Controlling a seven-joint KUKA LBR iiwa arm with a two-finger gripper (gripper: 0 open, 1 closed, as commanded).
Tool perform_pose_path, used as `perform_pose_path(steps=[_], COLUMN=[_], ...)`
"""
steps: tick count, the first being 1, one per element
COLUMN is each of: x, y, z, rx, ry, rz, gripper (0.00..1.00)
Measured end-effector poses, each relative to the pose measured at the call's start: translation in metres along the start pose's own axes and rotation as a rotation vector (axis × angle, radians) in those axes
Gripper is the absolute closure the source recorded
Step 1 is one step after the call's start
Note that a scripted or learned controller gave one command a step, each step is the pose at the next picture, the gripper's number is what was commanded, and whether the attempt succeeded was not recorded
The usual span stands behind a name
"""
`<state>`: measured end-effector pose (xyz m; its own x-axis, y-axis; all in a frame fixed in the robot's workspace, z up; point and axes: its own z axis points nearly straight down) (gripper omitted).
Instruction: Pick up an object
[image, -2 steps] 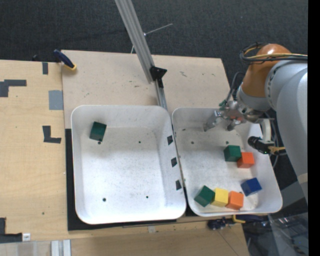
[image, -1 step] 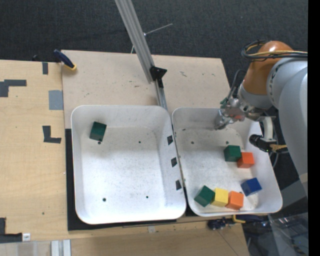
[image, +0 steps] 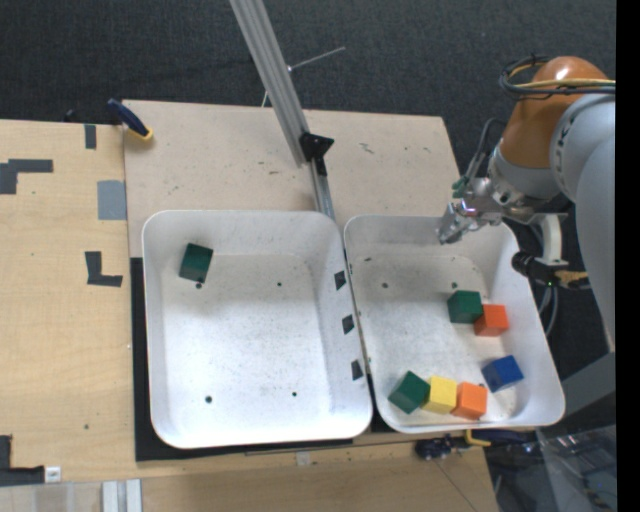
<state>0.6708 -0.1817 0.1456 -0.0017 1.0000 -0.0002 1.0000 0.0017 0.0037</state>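
Note:
The right bin (image: 400, 240) holds several cubes. A green cube (image: 464, 305) touches an orange cube (image: 491, 319) near its right wall. A blue cube (image: 502, 372) lies further forward. Along the front edge sit a green cube (image: 408, 391), a yellow cube (image: 441, 394) and an orange cube (image: 470, 399) in a row. A lone dark green cube (image: 196, 262) rests in the left bin's (image: 250, 420) back left corner. My gripper (image: 450, 230) hangs over the right bin's back right part, well behind the cubes, with nothing seen between its tips.
A slanted metal pole (image: 285, 95) crosses the back and ends at the divide between the bins. A blue and yellow clamp (image: 130, 118) lies on the bench at the back left. Grey tape marks (image: 110, 198) sit on the wooden table to the left.

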Motion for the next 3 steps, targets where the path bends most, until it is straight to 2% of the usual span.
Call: perform_pose_path(steps=[2, 3], x=[0.020, 0.071], y=[0.005, -0.010], z=[-0.109, -0.103], rx=[-0.002, 0.005], ry=[0.000, 0.001], rz=[-0.001, -0.003], gripper=[1.00, 1.00])
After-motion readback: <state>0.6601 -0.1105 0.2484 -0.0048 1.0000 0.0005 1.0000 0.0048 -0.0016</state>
